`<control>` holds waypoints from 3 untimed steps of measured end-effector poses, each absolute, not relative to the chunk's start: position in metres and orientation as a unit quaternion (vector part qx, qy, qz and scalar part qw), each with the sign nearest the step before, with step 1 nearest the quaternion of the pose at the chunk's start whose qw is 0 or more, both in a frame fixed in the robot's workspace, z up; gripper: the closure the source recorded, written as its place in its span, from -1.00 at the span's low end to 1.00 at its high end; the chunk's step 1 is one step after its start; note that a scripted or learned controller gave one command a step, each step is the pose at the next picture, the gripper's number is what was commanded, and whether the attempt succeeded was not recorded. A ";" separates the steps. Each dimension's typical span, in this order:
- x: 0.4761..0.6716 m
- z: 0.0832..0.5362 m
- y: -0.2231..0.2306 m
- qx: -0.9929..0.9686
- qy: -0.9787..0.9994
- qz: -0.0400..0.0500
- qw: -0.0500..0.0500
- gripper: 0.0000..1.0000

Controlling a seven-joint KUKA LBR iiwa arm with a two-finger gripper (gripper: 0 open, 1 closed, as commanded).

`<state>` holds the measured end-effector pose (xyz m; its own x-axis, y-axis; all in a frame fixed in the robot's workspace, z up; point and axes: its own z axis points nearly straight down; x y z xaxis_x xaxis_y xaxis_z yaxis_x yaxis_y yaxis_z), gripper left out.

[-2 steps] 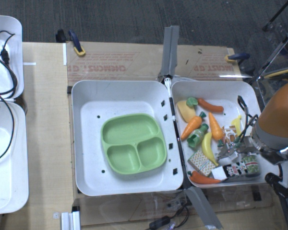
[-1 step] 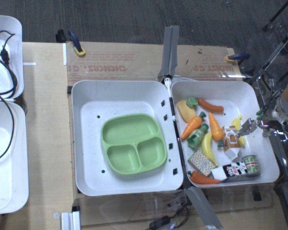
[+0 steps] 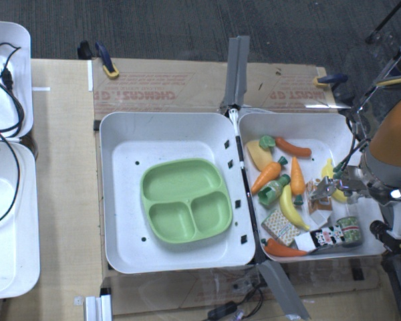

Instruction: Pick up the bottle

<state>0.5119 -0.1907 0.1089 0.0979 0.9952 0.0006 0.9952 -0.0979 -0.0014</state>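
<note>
**Bottle grab: gripper's in the crowded bin**

Two bins on the desk; left bin [image 3: 113, 179] holds one green tray [image 3: 185, 199]. In the right bin [image 3: 341, 129], the gripper [image 3: 323, 191] hovers mid-bin, fingers apparently spread around nothing. Green bottle [image 3: 273, 191] lies toward that bin's left wall, between two carrots. I'd approach straight down, squeezing across its body.

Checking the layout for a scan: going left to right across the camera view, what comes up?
Green divided plate → green bottle → banana → gripper → green can.
</note>
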 end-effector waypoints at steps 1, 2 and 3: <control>0.478 0.208 -0.218 -0.771 -0.636 0.001 0.000 -1.00; 0.477 0.090 -0.164 -0.826 -0.563 0.001 0.001 -1.00; 0.515 0.134 -0.209 -0.819 -0.574 0.000 0.002 -1.00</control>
